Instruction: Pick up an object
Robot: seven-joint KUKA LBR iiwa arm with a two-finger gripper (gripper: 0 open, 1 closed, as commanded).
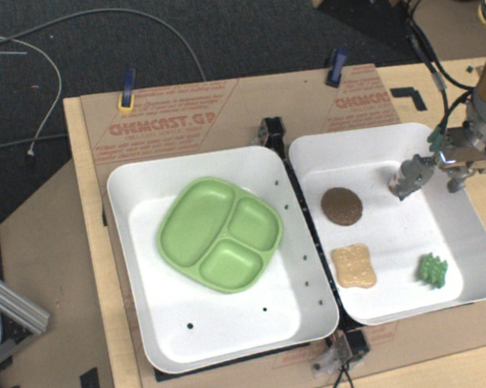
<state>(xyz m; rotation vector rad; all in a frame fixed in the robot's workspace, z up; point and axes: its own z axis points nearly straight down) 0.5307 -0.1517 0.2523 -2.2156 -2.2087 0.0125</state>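
Note:
The right white bin [470,230] holds three small things. A round brown cookie-like disc [341,206] lies near its left wall. Below it sits a tan, toast-shaped piece [355,266]. A small green broccoli-like piece [431,269] lies near the front right corner. My gripper [410,178] hangs over the upper middle of this bin, to the right of the brown disc and apart from it. Nothing shows in its grasp.
The left white bin [155,333] holds a green divided plate [220,233] with three compartments. Both bins rest on a cardboard sheet [171,118] clamped at the back by two blue clips. The arm [483,126] and its cables enter from the right.

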